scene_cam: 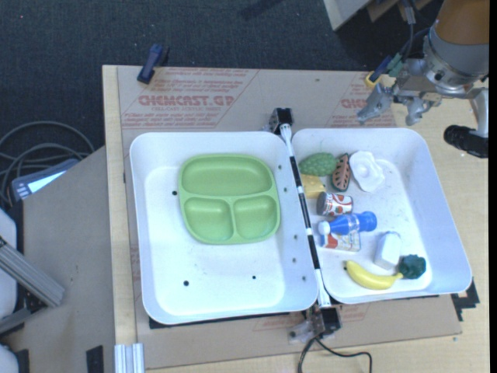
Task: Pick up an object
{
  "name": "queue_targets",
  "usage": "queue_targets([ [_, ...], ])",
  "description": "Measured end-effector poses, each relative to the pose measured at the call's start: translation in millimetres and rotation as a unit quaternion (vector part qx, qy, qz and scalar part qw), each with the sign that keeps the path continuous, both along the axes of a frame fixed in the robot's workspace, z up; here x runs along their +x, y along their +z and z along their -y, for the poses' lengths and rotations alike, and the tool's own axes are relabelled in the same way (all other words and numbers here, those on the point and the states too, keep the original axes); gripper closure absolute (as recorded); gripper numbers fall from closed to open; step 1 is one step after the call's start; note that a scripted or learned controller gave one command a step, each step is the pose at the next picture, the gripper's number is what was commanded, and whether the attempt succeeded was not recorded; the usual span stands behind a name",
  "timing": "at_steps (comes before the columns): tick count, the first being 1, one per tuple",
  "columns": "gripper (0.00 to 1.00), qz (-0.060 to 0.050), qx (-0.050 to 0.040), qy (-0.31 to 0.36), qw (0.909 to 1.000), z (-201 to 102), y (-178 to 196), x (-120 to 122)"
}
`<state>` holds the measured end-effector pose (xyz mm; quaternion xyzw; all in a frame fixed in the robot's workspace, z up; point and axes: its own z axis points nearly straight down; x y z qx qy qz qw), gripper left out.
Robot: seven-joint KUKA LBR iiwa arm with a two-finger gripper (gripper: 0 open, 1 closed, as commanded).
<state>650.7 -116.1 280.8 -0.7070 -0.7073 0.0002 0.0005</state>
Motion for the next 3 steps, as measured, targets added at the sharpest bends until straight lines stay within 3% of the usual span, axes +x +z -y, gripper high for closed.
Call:
queue_targets([
  [1, 0.00, -0.001, 0.0000, 0.000, 1.0000, -9.0, -112.5, -5.8],
  [2, 0.00, 0.010, -0.0006, 0.000, 1.0000, -8.1, -175.2, 18.1],
  [3, 0.00, 0.001, -0.0003, 0.000, 1.0000, 0.7, -195.9, -28.7],
])
